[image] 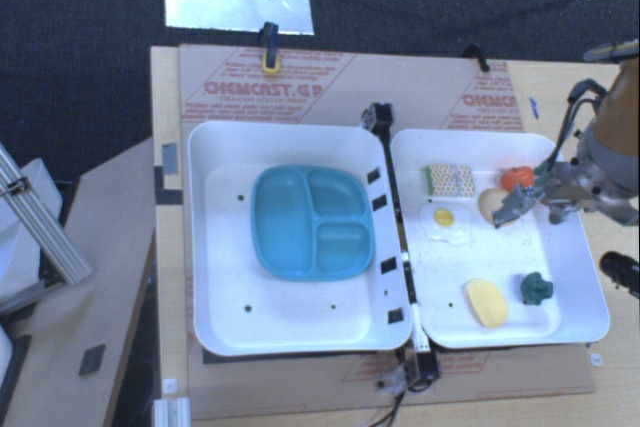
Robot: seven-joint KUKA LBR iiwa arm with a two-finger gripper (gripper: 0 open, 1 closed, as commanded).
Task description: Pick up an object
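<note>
A beige rounded object (488,204) lies in the right bin (575,310), just left of the claw (512,207), with an orange piece (517,178) just above it; whether the claw is clenched I cannot tell. Crowding could make the fingers strike the orange piece, or nudge the beige object toward the fried-egg toy (446,221) to its left, spoiling the grasp.

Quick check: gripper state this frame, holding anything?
Gripper: cannot be told; it sits low in the right bin beside a pale object and an orange one.
</note>
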